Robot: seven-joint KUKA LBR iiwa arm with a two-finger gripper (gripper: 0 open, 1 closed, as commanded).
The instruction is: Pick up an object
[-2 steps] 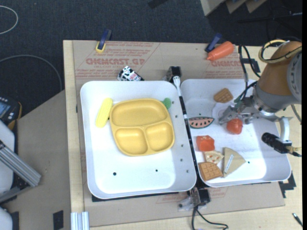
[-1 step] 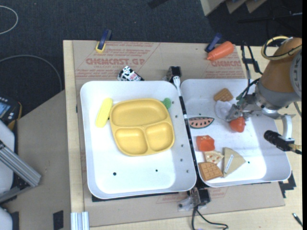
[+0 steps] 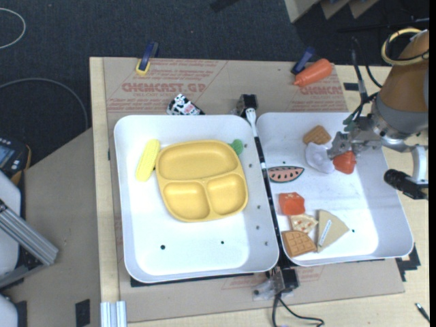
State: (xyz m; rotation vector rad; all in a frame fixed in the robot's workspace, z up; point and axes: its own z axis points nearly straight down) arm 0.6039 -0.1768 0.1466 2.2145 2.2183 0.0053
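Observation:
My gripper (image 3: 340,152) reaches in from the right and hangs low over the upper part of the right bin (image 3: 381,216). A small red toy (image 3: 346,163) sits right at its tip, touching or nearly touching it. A crumpled white piece (image 3: 317,157) lies just to the left of the gripper, and a tan cracker (image 3: 317,135) lies above that. Further down the bin are a watermelon slice (image 3: 285,174), a red block (image 3: 291,202), a waffle (image 3: 295,242), a cheese-topped square (image 3: 304,223) and a sandwich wedge (image 3: 332,227).
The left bin (image 3: 191,251) holds a yellow divided plate (image 3: 201,179), a yellow corn cob (image 3: 146,159) and a small green piece (image 3: 236,145). On the bench behind the bins lie an orange carrot (image 3: 313,72) and a black-and-white toy (image 3: 182,105).

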